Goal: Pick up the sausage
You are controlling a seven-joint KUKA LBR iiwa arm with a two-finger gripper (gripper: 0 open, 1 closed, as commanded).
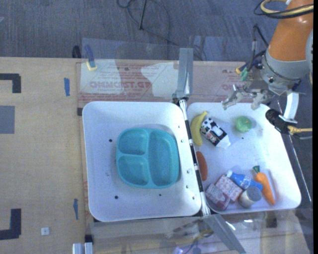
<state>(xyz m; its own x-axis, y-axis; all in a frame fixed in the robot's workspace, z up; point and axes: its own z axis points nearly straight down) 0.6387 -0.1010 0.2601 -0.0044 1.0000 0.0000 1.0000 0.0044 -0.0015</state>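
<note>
On the wooden bench (39, 163), the reddish-brown sausage (201, 165) lies along the right white bin's (288, 163) left wall; the two-finger gripper (244, 98) hovers open, upper right.

Light wood table (39, 163), black tape corner marks at 9 and 7 o'clock, blue tape strips near 10 and 7. Grey carpet floor (59, 25) across 12 o'clock with dark cables (141, 15). Cardboard sheet (124, 82) under clear film at 12. Even, diffuse light.
</note>
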